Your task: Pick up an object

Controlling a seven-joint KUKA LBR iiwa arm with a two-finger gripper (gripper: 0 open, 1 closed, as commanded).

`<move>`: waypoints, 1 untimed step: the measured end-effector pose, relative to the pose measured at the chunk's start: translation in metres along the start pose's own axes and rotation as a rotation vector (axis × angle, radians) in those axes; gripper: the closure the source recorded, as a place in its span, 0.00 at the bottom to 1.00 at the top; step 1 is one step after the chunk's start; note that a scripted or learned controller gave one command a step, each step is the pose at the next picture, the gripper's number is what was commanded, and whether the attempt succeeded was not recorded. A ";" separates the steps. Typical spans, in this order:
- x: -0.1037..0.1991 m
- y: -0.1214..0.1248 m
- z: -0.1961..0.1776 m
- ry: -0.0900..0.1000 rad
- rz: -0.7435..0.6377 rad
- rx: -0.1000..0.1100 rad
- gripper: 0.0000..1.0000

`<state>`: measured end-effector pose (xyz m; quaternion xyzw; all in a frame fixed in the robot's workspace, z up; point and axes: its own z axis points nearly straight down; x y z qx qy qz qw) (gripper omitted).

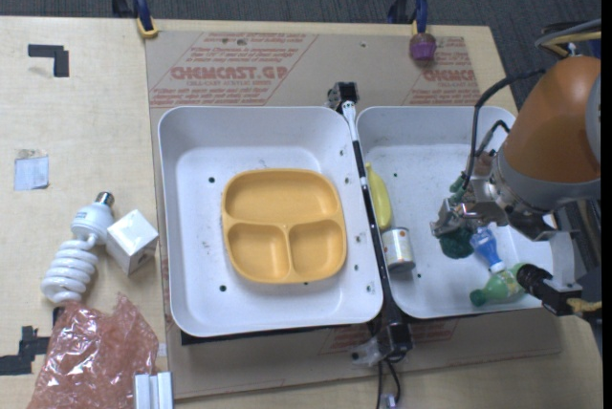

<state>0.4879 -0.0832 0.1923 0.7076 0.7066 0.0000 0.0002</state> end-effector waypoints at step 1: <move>0.025 -0.007 -0.020 0.000 -0.001 -0.002 1.00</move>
